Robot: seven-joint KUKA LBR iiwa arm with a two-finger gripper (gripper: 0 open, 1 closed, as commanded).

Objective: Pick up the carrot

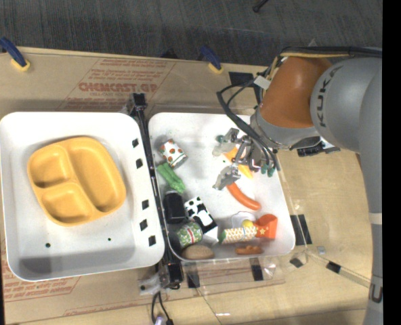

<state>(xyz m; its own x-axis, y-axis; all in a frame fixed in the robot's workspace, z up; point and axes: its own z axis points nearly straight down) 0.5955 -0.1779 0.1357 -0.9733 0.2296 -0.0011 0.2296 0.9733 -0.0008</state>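
The carrot [245, 197], a short orange stick, lies flat in the right bin [200, 131] near its right wall. My gripper [225, 161] reaches in from the right under the orange-banded wrist, low over the bin's middle right. Its fingers stand open, one fingertip [223, 142] toward the back and the other [226, 178] just left of the carrot's upper end. Nothing is between them. Another orange bit [244, 156] shows under the gripper body, and I cannot tell what it is.
The left bin [14, 249] holds a yellow divided plate [75, 179]. In the right bin lie a red-and-white can [174, 153], a green vegetable [170, 178], a black-and-white cow toy [202, 214], a green can [190, 235], a brown potato [199, 251] and a red item [267, 226].
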